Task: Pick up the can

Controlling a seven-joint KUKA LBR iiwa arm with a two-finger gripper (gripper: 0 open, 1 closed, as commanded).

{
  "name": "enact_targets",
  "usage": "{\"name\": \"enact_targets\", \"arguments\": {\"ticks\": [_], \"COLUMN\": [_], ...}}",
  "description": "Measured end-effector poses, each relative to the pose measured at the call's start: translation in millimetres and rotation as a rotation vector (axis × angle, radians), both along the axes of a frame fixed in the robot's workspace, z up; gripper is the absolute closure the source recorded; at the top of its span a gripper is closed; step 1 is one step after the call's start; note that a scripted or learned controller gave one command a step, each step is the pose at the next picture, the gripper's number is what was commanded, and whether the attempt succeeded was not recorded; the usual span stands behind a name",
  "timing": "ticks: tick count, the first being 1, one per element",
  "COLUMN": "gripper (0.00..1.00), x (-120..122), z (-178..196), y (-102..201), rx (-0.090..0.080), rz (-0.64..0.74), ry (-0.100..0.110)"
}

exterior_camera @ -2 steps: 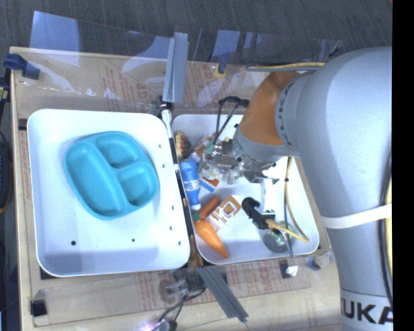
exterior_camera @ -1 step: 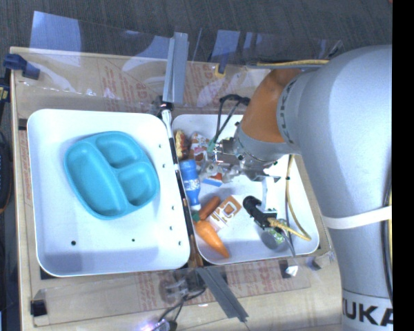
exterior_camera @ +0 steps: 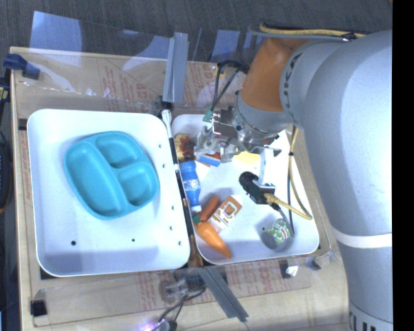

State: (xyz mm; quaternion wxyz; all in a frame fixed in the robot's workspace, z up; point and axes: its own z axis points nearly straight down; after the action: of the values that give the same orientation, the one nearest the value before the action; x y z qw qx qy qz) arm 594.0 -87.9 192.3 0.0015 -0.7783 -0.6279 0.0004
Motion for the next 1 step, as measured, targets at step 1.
{"name": "enact_targets", "arguments": {"ticks": [1], "gripper": [1.0], "x": [-6.5], "z": [-86.4], "y": [-19.1], "rx": [0.0], "rz": [-0.09], "ry": [0.002]}}
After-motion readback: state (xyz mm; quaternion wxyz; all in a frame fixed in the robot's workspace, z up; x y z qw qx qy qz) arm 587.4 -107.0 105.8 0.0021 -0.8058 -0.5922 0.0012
